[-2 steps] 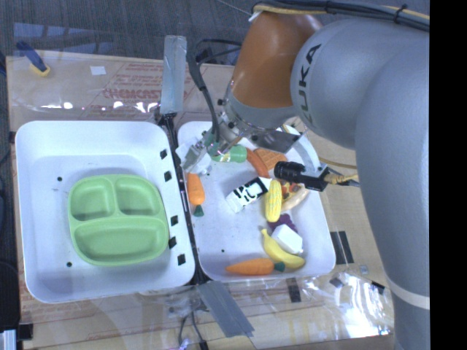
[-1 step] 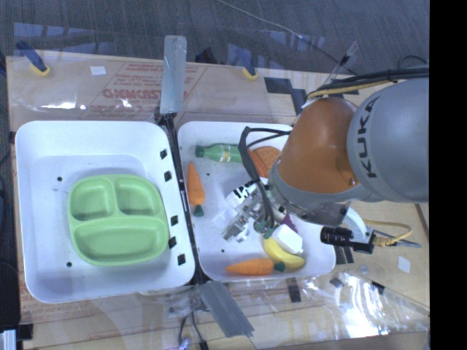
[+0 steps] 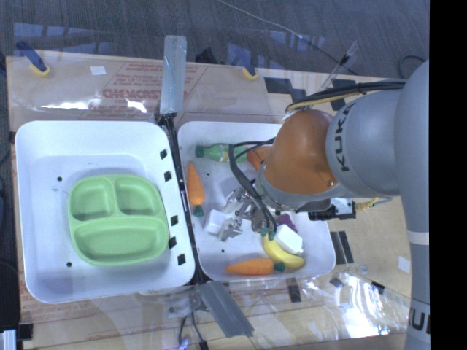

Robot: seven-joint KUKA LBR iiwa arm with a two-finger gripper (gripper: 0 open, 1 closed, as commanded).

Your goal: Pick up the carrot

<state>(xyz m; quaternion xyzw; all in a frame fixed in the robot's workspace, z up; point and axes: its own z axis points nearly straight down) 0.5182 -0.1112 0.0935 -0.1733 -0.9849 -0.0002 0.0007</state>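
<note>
Carrot (image 3: 195, 185) (against the bin wall) lies left of tool (image 3: 235, 221).

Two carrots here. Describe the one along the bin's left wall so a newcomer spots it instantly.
Find the right bin, under the arm. Along its left wall, beside the divider, lies a carrot, lengthwise with its green tip toward the camera. The other carrot lies crosswise at the near wall, next to a banana.

Banana (image 3: 281, 254) and white block (image 3: 216, 219) crowd the near carrot (image 3: 250, 267).
</note>
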